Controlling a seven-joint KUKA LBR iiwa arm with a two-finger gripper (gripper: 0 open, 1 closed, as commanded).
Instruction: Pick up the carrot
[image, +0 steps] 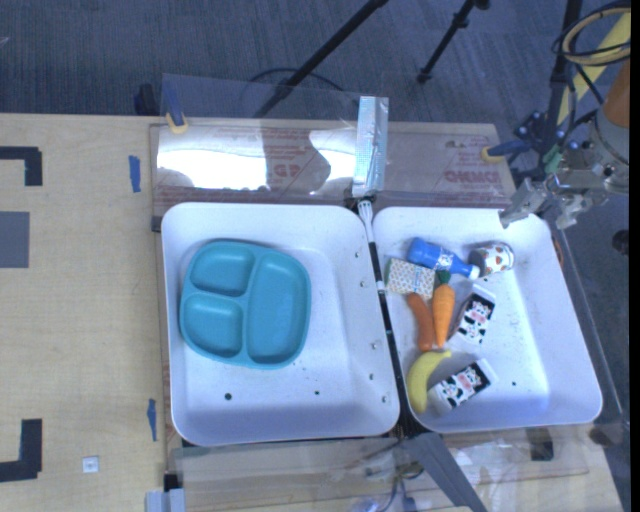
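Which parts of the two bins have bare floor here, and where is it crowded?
Left bin: bare strips around the blue plate. Right bin: bare floor on its right side. Crowded on its left: carrot, banana, blue bottle.

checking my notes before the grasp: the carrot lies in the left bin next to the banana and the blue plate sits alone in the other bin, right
Not quite. The camera view shows the carrot in the right bin, next to the banana. The blue plate sits alone in the left bin.

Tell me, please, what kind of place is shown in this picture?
Probably a robotics lab test bench, not a kitchen. Two white bins sit on a taped bench; toy food such as a carrot and banana lies inside; stand legs rest on grey carpet.
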